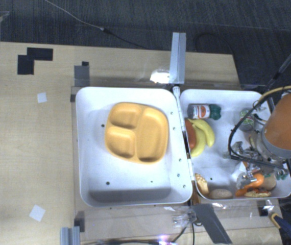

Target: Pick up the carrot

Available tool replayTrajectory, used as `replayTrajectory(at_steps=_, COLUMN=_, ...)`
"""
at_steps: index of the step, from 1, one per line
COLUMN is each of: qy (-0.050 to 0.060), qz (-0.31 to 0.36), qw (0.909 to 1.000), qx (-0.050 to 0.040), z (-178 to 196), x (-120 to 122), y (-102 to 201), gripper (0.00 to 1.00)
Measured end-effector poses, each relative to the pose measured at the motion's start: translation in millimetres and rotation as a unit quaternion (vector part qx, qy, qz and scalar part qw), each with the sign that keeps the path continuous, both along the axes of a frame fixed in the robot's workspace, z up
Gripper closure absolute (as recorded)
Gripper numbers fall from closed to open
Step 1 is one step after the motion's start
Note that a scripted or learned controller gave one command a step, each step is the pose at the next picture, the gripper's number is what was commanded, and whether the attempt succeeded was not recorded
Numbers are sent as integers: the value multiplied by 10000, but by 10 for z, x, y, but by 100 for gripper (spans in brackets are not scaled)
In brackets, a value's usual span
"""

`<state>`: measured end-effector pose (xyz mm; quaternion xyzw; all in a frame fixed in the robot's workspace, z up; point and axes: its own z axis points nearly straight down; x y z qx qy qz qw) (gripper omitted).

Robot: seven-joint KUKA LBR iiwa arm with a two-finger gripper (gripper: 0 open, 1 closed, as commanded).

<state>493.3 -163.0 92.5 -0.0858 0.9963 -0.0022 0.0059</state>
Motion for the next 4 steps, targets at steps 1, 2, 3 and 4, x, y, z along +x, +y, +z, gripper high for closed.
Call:
replayTrajectory(at_steps=1, qy=-43, qz=24, qw=10000, qx=4, z=117, x=39, y=29, gripper=100)
replayTrajectory(at_steps=2, qy=-30, qz=-412, qw=9991, qx=9, z=-11, x=216, y=585, gripper=100)
replayTrajectory(at_steps=3, qy=-34, qz=1636, qw=9865, qx=-38, z=-12, x=154, y=-58, gripper=100)
replayTrajectory(at_steps=4, qy=-35, qz=3310, qw=9436, qx=-43, z=-16, x=120, y=-207, gripper=100)
